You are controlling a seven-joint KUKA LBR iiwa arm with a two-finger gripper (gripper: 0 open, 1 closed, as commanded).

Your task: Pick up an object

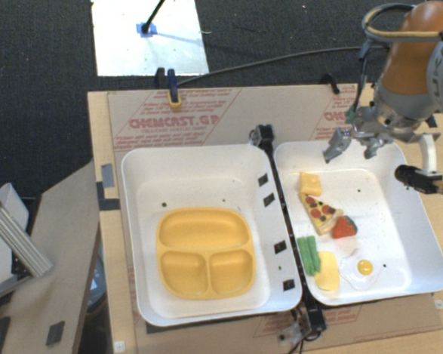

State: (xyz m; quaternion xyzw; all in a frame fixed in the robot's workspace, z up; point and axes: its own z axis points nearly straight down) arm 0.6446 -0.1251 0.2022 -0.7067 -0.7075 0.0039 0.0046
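- I see the tool [355, 145] hanging over the far edge of the right bin [416, 227], near its far-left corner. Fingers spread, nothing between them.
- Arm [414, 60] comes in from the right; orange band sits at the top right of the view.
- All pickable items sit in the right bin, bunched along its left side, well apart from the tool.
- Pizza slice [319, 210] lies roughly mid-bin, with a small yellow block [310, 183] touching its far end.
- Strawberry [344, 227] just right of the pizza's near end, touching it as far as I can tell.
- Green piece [309, 254] sits against the left wall, nearer than the pizza; pale yellow piece [328, 270] just beside it on the right.
- Fried egg [362, 269] at the near side, just right of the pale yellow piece.
- Left bin [143, 185] holds a yellow divided tray [205, 251], three compartments, flat on the bin floor.
- Both bins sit side by side on the desk [202, 109], on a printed cardboard sheet.
- Black cylindrical part [412, 176] overhangs the right bin's right wall; can't tell what it is.
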